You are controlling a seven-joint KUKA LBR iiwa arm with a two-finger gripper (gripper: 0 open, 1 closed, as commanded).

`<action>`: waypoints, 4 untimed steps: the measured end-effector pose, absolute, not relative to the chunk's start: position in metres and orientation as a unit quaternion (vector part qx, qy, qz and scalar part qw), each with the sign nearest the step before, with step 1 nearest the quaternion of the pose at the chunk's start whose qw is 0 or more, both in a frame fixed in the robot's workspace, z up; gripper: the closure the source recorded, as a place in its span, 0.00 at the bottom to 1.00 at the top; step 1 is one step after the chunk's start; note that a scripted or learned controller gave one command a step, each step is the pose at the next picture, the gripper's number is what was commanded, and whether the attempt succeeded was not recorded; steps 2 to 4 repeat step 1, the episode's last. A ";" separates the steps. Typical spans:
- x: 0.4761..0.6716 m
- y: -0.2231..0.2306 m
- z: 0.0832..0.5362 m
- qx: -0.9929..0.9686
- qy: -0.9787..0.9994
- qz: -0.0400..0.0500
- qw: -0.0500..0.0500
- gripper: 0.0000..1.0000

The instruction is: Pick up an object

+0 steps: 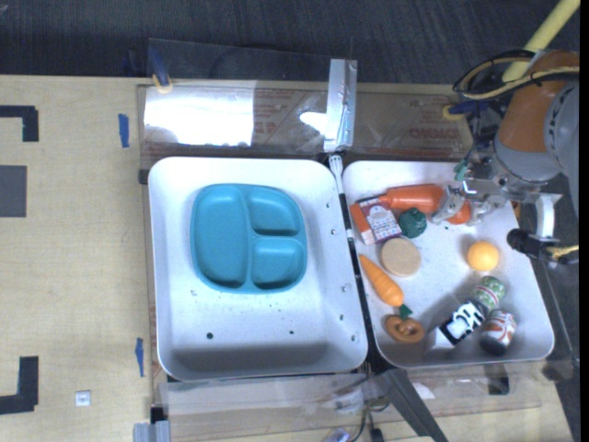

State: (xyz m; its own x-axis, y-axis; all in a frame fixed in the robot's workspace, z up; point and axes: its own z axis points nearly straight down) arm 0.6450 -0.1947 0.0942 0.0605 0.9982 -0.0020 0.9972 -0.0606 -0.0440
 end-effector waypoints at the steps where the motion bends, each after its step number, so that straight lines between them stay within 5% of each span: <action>1: 0.662 -0.105 0.248 -0.717 -0.697 -0.005 -0.005 1.00; 4: 0.662 -0.105 0.248 -0.717 -0.697 -0.005 -0.005 1.00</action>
